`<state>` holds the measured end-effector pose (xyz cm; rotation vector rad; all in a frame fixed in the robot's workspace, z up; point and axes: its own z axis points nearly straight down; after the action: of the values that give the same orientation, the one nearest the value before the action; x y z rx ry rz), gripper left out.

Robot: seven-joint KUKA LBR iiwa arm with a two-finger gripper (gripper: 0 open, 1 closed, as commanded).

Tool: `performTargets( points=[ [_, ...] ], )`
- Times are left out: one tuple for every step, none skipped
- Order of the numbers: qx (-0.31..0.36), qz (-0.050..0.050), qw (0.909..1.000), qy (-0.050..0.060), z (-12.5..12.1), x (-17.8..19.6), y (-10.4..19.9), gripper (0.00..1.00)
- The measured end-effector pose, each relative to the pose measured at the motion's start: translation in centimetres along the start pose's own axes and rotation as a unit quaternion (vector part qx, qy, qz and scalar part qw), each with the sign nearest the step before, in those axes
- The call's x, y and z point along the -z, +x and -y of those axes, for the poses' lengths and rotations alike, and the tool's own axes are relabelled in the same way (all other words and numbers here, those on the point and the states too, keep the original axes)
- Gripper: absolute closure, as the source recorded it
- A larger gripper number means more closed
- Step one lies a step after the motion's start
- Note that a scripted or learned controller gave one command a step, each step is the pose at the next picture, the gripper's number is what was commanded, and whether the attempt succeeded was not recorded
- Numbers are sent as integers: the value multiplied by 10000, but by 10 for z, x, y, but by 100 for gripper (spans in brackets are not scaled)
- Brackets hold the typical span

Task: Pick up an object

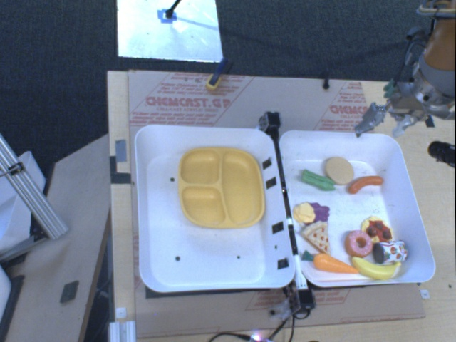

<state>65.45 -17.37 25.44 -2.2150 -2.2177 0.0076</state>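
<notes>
Desk (pixel 178 98) on dark carpet, two white bins. We see the jaws (pixel 390 120) spread open, holding nothing, above the right bin's (pixel 410 191) far rim. Inside it: cookie (pixel 339 169), green bean (pixel 317 180), sausage (pixel 365 184), grapes (pixel 311 212), pizza slice (pixel 318 237), donut (pixel 358 244), carrot (pixel 333 263), banana (pixel 375 268). Left bin (pixel 153 262) holds a yellow divided plate (pixel 221 188).

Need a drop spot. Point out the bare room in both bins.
Left bin: bare floor rings the yellow divided plate, widest along the near edge. Right bin: free strip between sausage and donut. Crowded: the near corner around banana and carrot.
</notes>
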Motion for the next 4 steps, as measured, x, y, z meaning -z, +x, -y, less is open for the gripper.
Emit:
performTargets(
  points=[
    [10,11,10000,-54,-2,7,0,0],
    [20,6,10000,-34,-6,-51,9,0],
    [25,5,10000,-30,-5,-112,15,0],
    [27,8,10000,-36,-5,-164,15,0]
  ],
)
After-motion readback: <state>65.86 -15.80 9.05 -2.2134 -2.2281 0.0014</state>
